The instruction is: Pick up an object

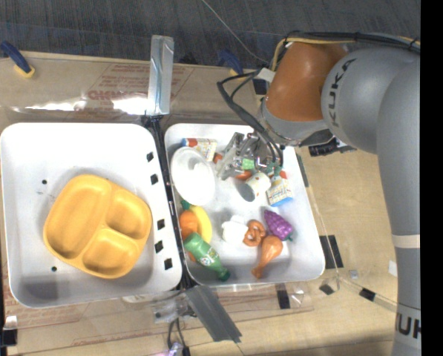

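Observation:
My gripper (pixel 240 158) hangs low in the upper middle of the right bin (pixel 299 269), reaching in from the right under the orange wrist band. Directly around it lie a white bowl (pixel 193 175) on its left, a white cup (pixel 254 187) on its side just below, and a small red-orange item (pixel 243 173) partly hidden by the gripper. Lower in the bin are purple grapes (pixel 277 223), a pretzel (pixel 254 233), a brown drumstick (pixel 267 252), a banana (pixel 202 221), an orange (pixel 187 224) and a green bottle (pixel 205 252).
The left bin (pixel 28 162) holds a yellow divided plate (pixel 95 225). A small printed carton (pixel 279 193) lies by the right bin's right wall, and a packet (pixel 199 145) near its top edge. Cables trail from the wrist over the bench behind the bins.

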You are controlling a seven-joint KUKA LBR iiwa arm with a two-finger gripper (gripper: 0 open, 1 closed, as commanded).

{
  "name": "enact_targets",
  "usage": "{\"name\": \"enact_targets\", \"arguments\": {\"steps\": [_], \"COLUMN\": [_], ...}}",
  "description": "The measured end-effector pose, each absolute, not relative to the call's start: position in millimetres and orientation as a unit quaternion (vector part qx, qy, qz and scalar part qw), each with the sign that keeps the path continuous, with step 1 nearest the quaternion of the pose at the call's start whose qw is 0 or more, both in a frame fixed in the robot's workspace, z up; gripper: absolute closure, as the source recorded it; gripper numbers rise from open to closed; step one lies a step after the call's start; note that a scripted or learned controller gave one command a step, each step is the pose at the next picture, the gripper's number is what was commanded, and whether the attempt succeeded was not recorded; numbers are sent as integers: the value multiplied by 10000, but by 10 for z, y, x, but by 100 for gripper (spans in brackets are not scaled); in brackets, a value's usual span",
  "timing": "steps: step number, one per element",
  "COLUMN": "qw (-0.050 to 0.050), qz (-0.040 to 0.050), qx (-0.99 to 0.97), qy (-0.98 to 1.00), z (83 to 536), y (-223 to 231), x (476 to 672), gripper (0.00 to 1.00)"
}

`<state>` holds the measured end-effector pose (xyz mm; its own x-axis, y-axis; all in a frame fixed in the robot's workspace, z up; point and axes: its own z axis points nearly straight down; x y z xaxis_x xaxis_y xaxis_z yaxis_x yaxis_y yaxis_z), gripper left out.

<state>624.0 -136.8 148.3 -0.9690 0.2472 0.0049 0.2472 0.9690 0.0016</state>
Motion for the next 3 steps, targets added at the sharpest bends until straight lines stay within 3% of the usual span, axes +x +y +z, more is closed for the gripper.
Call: {"name": "enact_targets", "arguments": {"steps": [1,2,3], "qw": [-62,-3,-23], "qz": [23,-2,16], "qx": [-291,490,1040], "qy": [-9996,-9988,-9946], "z": [2717,2302,2456], "y": [-1795,-1427,-2114], "x": [6462,6265,6544], "gripper": [100,100,100]}}
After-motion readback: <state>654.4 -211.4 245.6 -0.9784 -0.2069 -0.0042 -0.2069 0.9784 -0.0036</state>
